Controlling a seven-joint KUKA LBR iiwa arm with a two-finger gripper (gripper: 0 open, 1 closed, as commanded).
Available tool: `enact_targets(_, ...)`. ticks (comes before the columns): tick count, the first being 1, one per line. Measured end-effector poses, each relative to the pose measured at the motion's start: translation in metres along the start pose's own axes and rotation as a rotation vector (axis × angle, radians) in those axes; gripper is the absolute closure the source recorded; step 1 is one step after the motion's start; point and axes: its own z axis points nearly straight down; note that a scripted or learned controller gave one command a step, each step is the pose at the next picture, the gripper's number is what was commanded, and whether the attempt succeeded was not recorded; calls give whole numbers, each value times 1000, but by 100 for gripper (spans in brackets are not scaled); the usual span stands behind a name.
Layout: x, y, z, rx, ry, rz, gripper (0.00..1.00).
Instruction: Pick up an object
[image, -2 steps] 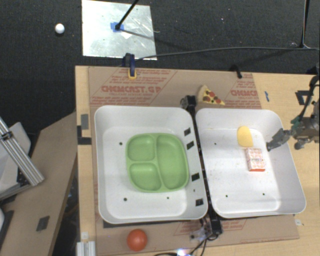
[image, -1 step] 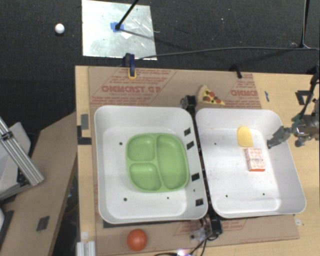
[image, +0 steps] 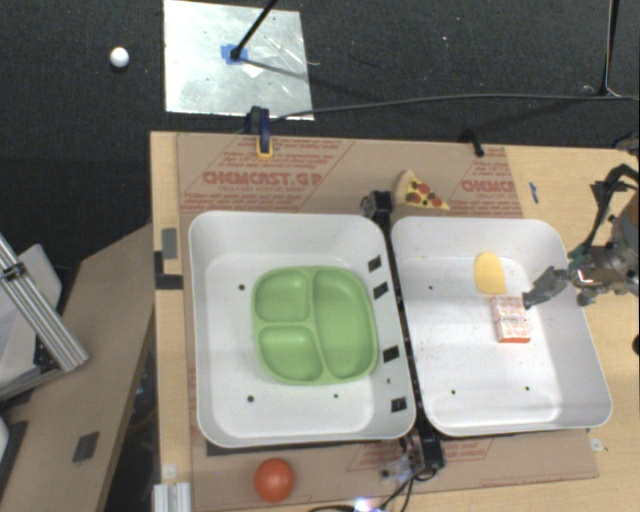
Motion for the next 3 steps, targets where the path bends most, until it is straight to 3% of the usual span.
enact_targets(2,-4,0,105,2,1,0,0)
enact_targets(3,-5,1,91,-4,-2,0,100)
